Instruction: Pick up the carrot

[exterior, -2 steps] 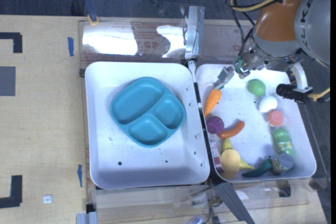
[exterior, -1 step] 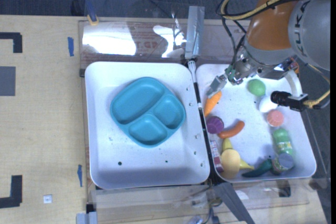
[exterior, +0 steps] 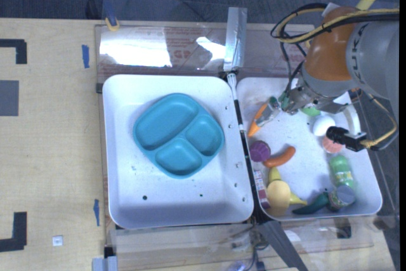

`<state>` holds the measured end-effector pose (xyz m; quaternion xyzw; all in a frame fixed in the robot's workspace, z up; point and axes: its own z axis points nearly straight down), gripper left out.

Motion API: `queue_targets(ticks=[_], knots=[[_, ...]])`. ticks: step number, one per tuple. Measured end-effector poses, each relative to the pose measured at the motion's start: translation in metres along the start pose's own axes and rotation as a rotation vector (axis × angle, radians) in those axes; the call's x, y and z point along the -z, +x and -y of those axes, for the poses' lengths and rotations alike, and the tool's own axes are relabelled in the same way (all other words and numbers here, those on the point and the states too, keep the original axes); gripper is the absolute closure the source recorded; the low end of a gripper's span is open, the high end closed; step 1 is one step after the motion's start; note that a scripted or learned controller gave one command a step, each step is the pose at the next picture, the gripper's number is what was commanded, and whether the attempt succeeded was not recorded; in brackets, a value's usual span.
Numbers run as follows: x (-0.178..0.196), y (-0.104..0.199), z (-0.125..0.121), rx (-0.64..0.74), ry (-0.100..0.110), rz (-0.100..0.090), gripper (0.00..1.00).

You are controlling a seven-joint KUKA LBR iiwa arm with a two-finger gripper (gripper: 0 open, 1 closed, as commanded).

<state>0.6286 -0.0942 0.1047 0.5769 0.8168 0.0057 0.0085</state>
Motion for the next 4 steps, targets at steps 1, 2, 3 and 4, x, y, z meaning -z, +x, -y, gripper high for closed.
queue_targets(ticks=[1,2,3,4], knots=[[-0.005,-0.016,-0.022,-0.082,-0.01,-0.001,0.0],[0.011,-0.018,-0.025,-0.082,-0.023,0.006,1.0],[0.008,-0.017,-0.024,-0.082,-0.017,0.003,0.0],[0.104,-0.025,-0.024,-0.08,0.007,0.0,0.0]])
